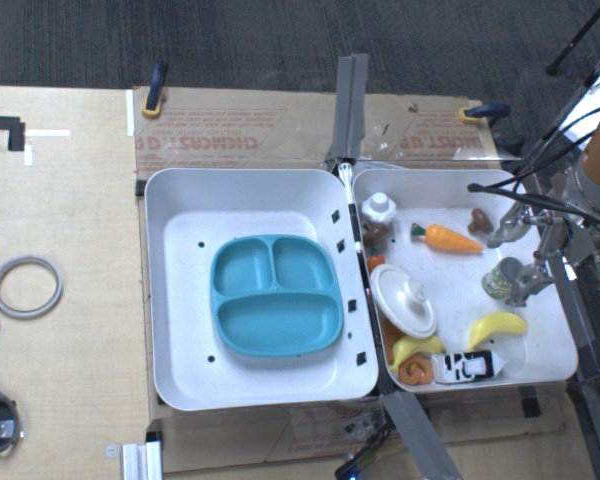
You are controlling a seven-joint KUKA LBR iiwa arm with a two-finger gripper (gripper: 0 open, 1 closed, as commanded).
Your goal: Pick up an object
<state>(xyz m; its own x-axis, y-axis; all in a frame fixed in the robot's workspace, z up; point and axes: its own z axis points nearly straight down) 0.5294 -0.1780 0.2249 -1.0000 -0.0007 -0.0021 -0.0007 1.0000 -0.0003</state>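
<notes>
The gripper (515, 255) is dull metallic grey, with two slim, angular fingers (507, 228) mounted on a boxy grey body. Thin black cables (540, 156) loop from it along the arm, beside a patch of orange at the wrist.

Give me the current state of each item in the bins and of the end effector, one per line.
Blue divided plate: flat, upright, in left bin.
Carrot: lying on its side in right bin.
Banana: lying flat, near the front.
White lid: resting knob-up.
Small bottle: standing, white cap on.
End effector: open, low over the right bin's right side, holding nothing.
</notes>
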